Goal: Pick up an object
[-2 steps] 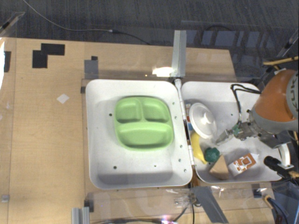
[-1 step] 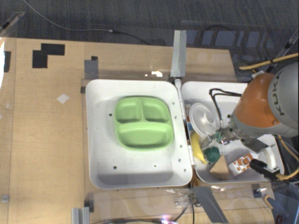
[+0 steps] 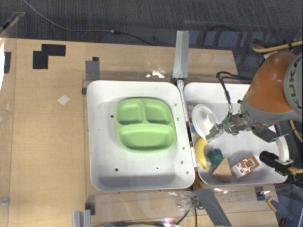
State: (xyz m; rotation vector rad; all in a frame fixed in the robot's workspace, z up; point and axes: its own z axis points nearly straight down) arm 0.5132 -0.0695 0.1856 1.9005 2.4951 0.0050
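My pincer (image 3: 215,130) hangs spread over the right bin (image 3: 279,171), beside the cup (image 3: 202,118); nothing pinched yet; the pick remains.

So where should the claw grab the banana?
Probably around the middle of the banana, coming straight down from above. It lies flat along the right bin's left wall, so the claw would likely close best across its narrow width. The green object crowds its lower end.
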